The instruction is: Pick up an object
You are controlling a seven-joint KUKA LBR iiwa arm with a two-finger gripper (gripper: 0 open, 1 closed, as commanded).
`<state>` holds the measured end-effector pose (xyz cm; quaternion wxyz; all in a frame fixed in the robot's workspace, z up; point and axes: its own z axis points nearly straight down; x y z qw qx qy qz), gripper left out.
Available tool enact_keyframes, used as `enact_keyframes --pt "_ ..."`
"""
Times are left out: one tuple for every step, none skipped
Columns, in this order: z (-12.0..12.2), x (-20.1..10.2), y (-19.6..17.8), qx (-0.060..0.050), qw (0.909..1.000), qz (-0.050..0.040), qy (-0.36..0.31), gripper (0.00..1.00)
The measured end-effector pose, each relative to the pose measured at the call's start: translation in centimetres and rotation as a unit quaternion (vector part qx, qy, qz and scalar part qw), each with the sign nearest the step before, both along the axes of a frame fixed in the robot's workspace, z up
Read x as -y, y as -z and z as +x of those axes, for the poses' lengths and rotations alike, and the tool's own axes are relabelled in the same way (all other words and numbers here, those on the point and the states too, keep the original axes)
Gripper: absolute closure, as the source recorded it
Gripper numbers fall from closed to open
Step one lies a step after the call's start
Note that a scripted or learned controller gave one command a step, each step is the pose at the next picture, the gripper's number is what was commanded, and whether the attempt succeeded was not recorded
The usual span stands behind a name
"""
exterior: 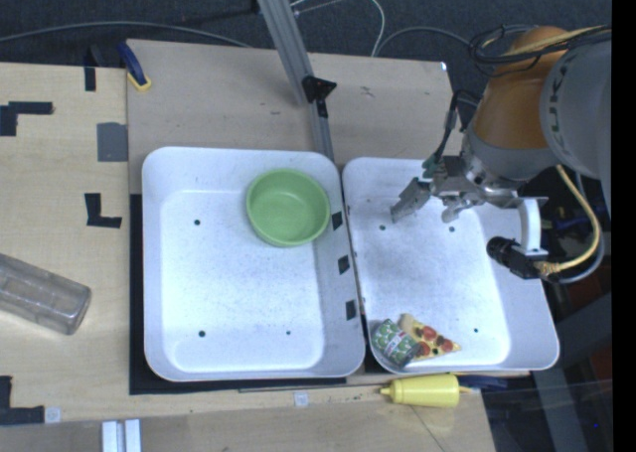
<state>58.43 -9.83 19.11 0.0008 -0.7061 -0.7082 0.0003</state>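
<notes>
Yellow bottle (429, 390) nearest, below right bin (517, 336); hand (429, 204) released above it.

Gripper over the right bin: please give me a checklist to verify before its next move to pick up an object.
1. Gripper above the right bin: ok.
2. Gripper carries nothing: ok, nothing shows between its fingers.
3. Fingers spread enough to take an object: ok, they stand apart.
4. Target under the gripper: not ok; the packet lies in the bin's near corner, away from it.
5. Packet free of the bin wall: cannot tell, it lies close against the corner.
6. Bowl sits apart in the left bin, off the path: ok.
</notes>
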Motion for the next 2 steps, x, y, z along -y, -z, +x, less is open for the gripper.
enact_keyframes --pt "0.0 0.0 0.0 0.000 1.0000 0.0001 0.000 0.00" --pt "0.6 0.6 5.7 -0.003 1.0000 -0.0008 0.001 0.00"
